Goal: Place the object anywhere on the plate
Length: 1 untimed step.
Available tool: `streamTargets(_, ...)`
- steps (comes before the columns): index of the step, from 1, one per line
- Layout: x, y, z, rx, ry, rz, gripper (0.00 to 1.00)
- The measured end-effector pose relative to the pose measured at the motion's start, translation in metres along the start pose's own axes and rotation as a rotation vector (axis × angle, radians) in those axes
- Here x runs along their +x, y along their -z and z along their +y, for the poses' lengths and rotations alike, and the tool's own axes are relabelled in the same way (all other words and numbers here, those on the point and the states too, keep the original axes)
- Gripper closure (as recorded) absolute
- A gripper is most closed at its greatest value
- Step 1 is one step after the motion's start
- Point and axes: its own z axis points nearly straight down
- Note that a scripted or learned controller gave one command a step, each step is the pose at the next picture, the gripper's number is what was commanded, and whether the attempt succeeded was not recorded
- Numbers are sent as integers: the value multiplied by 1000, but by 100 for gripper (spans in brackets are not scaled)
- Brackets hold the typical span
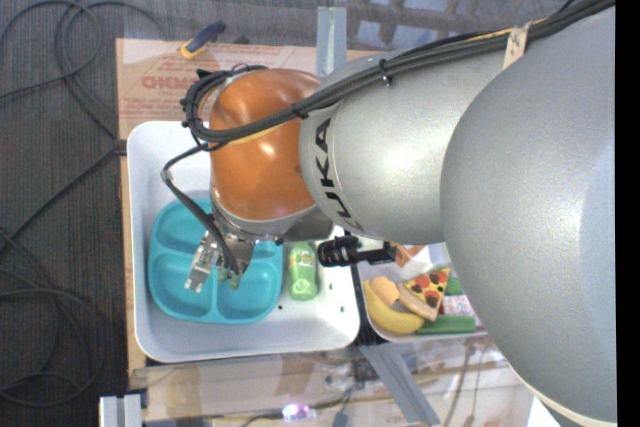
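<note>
Gripper (217, 272) hangs at lower left of the frame over a turquoise divided plastic plate (170, 255) in the left shallow white bin (145, 205), fingers apart with nothing between them. Just right of the plate lies a small green plastic object (303, 275), on the bin floor. Further right, the other white bin (372, 325) holds a yellow toy banana (388, 308) and a toy pizza slice (425, 290).

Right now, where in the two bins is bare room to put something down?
The left bin has bare floor along its left wall, beside the blue plate, and a strip along its near wall. The plate's left compartments are bare too. The pincer hovers over the plate's middle, with a green object just right of it. The right bin is crowded: banana, pizza slice.
</note>
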Motion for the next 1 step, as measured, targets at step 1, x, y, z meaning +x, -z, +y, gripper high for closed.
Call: streamTargets(1,0,0,0,0,0,0,0)
